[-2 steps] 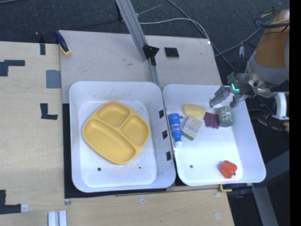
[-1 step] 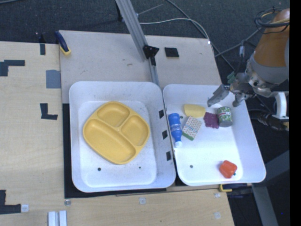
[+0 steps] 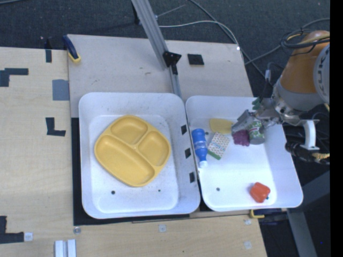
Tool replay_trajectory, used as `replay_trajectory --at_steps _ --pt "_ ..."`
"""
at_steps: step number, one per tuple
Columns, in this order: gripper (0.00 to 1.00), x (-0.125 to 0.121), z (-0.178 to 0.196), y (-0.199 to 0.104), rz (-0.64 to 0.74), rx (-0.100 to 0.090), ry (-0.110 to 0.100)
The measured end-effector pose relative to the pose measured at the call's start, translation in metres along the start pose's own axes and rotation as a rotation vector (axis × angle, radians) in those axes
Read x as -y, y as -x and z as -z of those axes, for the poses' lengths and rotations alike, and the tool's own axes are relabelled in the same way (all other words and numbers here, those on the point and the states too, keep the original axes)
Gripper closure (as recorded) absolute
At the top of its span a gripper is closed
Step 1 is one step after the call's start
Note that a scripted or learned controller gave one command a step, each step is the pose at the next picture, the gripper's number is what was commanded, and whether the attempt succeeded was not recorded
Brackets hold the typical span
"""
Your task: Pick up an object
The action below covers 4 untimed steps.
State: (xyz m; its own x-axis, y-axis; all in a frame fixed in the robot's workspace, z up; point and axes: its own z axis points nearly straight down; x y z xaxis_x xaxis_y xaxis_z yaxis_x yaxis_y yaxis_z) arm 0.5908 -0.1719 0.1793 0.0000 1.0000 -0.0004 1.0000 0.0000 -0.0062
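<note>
label unreadable on blue bottle (image 3: 199, 144)

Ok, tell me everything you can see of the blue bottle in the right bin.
The blue bottle lies on its side near the left wall of the right bin, its long axis running roughly up and down the camera view. Its body looks like blue plastic; the lower end is white, seemingly a cap. A patterned green-edged packet lies just to its right, touching or nearly so. The gripper is apart from it, farther right.
</note>
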Motion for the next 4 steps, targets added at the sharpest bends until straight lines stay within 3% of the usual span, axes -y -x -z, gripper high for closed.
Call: replay_trajectory --at_steps 1,2,3,4 --pt "0.0 -0.001 -0.061 0.007 0.001 0.0 0.0" --pt "0.0 -0.004 -0.09 0.007 0.001 -0.003 0.01" --pt "1.0 -0.009 -0.073 0.006 0.004 0.001 0.026" --pt "1.0 0.001 -0.022 0.005 0.002 0.001 0.009"
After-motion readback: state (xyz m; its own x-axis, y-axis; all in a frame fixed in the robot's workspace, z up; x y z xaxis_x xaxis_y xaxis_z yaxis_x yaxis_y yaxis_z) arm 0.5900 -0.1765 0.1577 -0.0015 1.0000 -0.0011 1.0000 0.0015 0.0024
